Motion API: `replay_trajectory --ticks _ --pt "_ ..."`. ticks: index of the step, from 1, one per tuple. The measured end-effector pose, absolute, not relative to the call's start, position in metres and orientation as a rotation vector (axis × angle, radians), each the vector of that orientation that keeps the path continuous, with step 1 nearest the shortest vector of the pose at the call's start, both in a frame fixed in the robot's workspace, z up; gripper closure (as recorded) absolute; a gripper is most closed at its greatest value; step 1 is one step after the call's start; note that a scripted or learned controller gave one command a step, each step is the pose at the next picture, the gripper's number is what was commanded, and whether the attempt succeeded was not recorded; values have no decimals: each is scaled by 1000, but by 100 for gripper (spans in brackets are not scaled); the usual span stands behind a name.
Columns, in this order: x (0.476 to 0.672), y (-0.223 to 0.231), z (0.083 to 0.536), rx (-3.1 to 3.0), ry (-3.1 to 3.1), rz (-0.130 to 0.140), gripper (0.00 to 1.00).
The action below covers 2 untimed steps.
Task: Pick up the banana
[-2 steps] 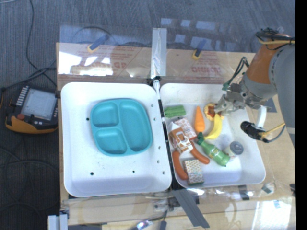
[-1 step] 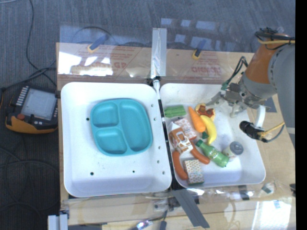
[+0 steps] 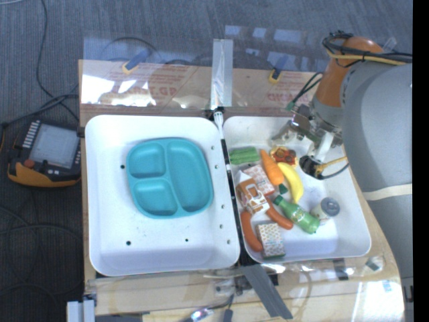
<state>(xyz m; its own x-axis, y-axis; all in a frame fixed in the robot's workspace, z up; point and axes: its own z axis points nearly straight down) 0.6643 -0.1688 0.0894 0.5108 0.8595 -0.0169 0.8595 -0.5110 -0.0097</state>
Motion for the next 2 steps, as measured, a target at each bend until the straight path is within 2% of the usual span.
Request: replay_trajectory --ticks 1,2 --pt "668 -165 100 -2735 -1562 14 100" --pt "664 -170 98 -2737 -1553 30 0"
